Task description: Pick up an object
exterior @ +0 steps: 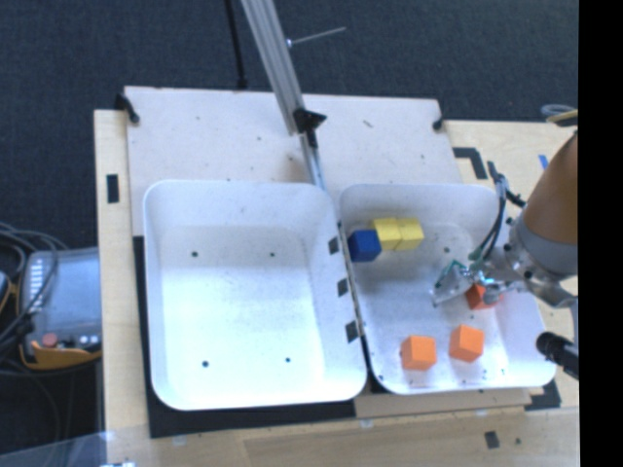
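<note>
My gripper [454, 282] hangs low over the middle of the right bin [389, 207], reaching in from the right. A small red-orange block [476, 297] lies right against its right side; whether it is held is unclear. Two orange cubes [419, 351] [467, 342] sit near the bin's front wall, below the gripper. A blue cube [365, 245] and a yellow block [399, 233] lie side by side at the bin's back left.
The left bin [165, 261] stands beside the right one, sharing a middle wall. A slanted aluminium bar [277, 61] rises behind the bins. Cables and a device [54, 309] sit off the bench's left edge.
</note>
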Robot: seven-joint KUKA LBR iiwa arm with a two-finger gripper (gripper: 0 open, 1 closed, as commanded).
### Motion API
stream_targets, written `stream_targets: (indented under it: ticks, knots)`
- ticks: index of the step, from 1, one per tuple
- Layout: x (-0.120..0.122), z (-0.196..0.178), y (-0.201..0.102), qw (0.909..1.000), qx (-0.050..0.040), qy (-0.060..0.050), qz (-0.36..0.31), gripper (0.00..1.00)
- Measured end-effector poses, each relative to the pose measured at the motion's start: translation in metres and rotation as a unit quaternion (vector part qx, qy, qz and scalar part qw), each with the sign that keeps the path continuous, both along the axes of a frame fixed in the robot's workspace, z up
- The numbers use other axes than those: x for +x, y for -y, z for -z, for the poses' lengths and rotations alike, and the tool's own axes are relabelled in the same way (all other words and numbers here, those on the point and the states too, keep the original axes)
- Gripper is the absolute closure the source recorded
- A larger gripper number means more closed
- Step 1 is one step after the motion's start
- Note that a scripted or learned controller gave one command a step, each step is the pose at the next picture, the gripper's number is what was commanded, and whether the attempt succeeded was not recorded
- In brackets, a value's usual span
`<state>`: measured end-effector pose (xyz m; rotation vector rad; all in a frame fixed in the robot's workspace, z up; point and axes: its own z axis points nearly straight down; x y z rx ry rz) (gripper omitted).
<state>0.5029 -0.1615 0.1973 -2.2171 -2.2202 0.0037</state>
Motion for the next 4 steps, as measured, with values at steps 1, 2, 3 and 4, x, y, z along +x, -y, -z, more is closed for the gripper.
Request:
stream_targets:
  ticks: [1,2,3,4]
  knots:
    - [0.001,-0.002,0.000,1.0000,-0.0007,0.003,0.001,0.00]
    - [-0.002,0.060,0.006,1.0000,-0.0007,0.000,0.002,0.00]
    - [-0.001,0.100,0.008,1.0000,-0.0017,0.003,0.002,0.00]
    - [0.000,0.088,0.009,1.0000,-0.0016,0.006,0.007,1.00]
